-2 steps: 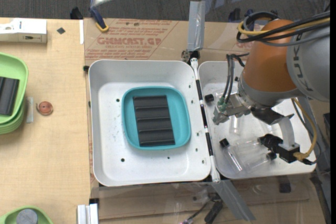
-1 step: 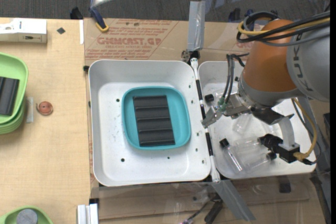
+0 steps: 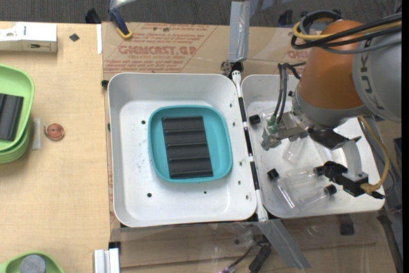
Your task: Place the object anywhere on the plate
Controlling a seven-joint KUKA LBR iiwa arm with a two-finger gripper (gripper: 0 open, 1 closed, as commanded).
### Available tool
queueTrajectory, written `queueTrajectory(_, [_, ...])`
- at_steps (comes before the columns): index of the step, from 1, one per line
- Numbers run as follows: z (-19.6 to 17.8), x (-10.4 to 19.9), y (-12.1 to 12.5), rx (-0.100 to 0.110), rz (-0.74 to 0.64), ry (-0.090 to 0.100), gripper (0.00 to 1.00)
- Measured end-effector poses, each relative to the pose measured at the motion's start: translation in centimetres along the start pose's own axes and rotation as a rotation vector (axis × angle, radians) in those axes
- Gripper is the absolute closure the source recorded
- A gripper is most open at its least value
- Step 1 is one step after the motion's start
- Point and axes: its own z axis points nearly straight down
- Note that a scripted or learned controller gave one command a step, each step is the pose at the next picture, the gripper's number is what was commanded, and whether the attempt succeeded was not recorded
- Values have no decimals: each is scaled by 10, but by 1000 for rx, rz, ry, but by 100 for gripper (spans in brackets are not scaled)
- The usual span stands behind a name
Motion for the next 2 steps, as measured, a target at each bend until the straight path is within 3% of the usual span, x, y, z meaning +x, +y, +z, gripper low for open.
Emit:
queueTrajectory(1, [0,0,0,0,0,0,0])
queueTrajectory(2, [21,124,2,-2,52,2,0])
